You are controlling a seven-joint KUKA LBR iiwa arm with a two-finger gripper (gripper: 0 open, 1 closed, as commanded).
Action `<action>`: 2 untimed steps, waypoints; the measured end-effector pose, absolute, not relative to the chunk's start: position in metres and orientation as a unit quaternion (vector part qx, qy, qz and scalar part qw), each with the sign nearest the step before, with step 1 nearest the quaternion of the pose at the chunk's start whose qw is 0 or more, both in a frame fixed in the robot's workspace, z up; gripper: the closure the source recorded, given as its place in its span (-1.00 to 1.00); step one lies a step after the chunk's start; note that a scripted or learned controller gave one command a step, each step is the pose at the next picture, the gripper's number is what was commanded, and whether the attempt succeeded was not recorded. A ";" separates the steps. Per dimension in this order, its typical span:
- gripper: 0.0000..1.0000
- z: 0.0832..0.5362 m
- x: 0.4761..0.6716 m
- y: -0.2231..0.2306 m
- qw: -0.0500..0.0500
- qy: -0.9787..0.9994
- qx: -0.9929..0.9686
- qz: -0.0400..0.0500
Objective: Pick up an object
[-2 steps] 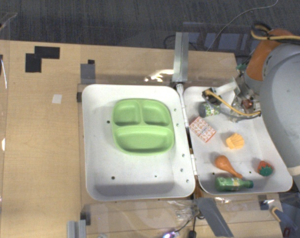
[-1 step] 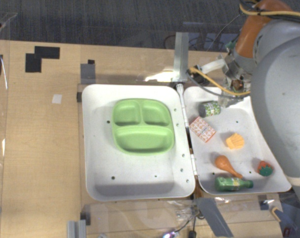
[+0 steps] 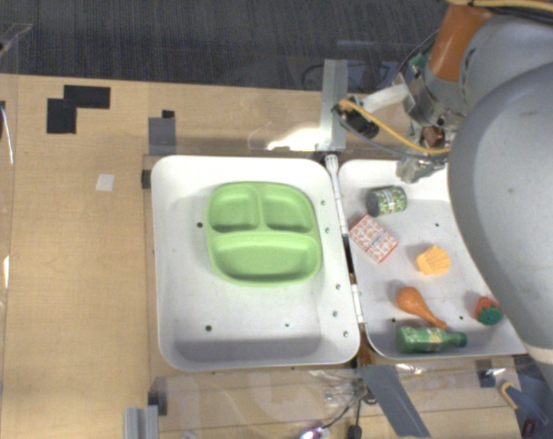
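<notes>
The right bin (image 3: 386, 344) holds several small objects. A green-labelled can (image 3: 387, 200) lies on its side near the far edge. A red-and-white checkered packet (image 3: 374, 239) rests just below it. An orange-yellow chunk (image 3: 432, 261) sits further right. Nearer the front lie an orange drumstick-shaped toy (image 3: 419, 306), a green bottle (image 3: 429, 338) on its side, and a small red-and-green piece (image 3: 488, 312) partly under the arm. My gripper (image 3: 416, 165) hangs at the bin's far edge, just above and right of the can, with nothing seen in it.
The left bin (image 3: 180, 337) bears a green divided plate (image 3: 261, 232) in its middle. The bulky grey arm (image 3: 514, 199) covers the right side of the right bin. A yellow cable (image 3: 381, 131) loops near the wrist. A metal post (image 3: 333, 108) stands behind the bins' shared wall.
</notes>
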State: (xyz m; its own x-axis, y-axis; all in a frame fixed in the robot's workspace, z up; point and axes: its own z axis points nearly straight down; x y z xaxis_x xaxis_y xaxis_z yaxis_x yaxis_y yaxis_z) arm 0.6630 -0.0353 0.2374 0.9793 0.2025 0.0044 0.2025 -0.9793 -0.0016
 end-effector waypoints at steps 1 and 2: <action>1.00 0.184 0.663 -0.058 0.001 -0.102 -0.995 0.000; 1.00 0.226 0.664 -0.045 0.001 -0.103 -0.995 -0.002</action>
